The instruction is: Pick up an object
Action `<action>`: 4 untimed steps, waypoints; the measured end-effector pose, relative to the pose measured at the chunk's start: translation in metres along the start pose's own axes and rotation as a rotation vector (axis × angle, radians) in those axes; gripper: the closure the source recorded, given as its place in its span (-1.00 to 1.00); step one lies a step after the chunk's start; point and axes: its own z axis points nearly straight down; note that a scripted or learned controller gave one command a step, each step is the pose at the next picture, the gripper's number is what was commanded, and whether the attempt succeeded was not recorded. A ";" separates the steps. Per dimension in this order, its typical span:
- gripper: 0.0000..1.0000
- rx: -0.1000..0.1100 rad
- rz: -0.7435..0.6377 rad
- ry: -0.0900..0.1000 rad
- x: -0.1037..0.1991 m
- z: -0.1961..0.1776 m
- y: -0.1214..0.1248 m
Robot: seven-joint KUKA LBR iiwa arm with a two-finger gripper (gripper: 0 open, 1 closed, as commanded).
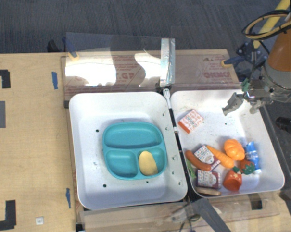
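Note:
My gripper hangs over the back right part of the right bin, its two fingers spread apart and open with nothing between them. Below and left of it lies a small red-and-white carton. Nearer the front sit an orange pepper, a carrot, a blue bottle, a red pepper, a second carton and a dark packet. All lie apart from the gripper.
The left bin holds a teal divided tray with a yellow potato in its front right compartment. A clear plastic sheet and a metal strip stand behind the bins. Yellow cables loop above the arm.

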 end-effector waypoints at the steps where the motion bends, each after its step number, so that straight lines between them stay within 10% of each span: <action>1: -1.00 -0.007 0.063 -0.002 -0.023 0.133 -0.029; 2: -1.00 -0.004 0.095 -0.001 -0.013 0.133 -0.081; 3: 1.00 -0.008 0.098 -0.001 -0.014 0.123 -0.080; 4: 1.00 -0.010 0.143 0.001 0.050 0.000 -0.044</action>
